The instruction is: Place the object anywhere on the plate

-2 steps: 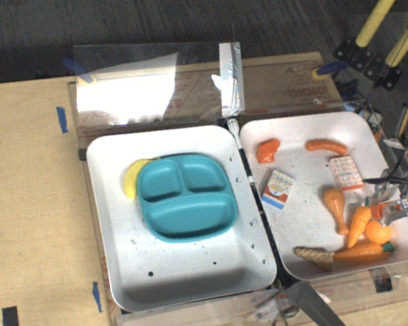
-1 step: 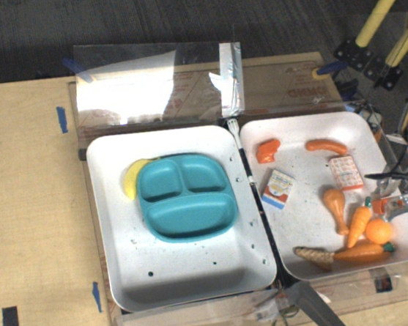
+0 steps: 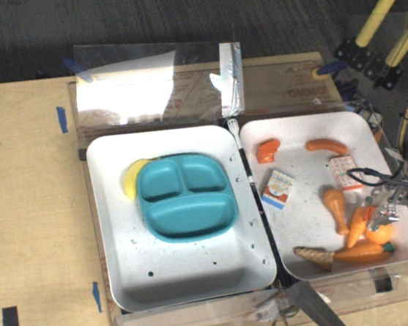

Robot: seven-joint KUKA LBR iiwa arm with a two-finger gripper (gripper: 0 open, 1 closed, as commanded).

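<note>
Two white bins side by side on the bench. Left bin (image 3: 128,264): teal divided plate (image 3: 187,196) lying flat toward the back, three compartments bare, a yellow object (image 3: 130,178) tucked under its rear left edge. Right bin (image 3: 308,227): orange chunk (image 3: 267,150) and sausage-shaped piece (image 3: 327,146) at the back, small carton (image 3: 278,188) near the divider, second printed carton (image 3: 344,176) to the right, cone (image 3: 315,256) touching a carrot (image 3: 360,254) along the front wall. Gripper (image 3: 384,210) low at the right edge, among a cluster of orange pieces (image 3: 343,211); fingers lost in wires and clutter, open or closed impossible to tell. Cartons and cone well apart from the plate.
</note>
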